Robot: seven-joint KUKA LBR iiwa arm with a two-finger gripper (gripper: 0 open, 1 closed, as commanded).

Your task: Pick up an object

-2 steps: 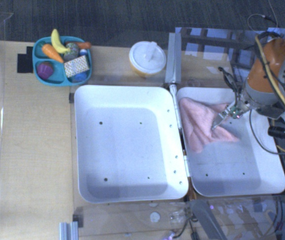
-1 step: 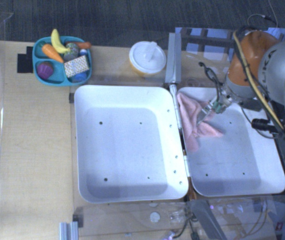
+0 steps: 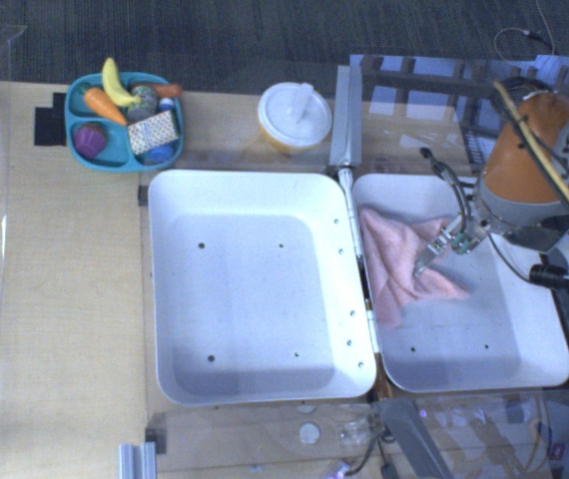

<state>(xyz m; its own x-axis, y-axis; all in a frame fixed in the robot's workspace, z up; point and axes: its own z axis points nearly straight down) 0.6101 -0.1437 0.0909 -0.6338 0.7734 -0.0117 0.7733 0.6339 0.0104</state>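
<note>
Gripper (image 3: 430, 258) seen low over pink cloth (image 3: 396, 263), centre-right of frame, in right bin (image 3: 524, 367); finger state can't be told; a raised fold should be targeted, approx. vertical descent advised.

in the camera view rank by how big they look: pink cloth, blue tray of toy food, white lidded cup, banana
Largest to smallest as they look in the camera view:
1. pink cloth, in the right bin
2. blue tray
3. white lidded cup
4. banana
The cloth and tray are close in spread, so that order is unsure.
</note>
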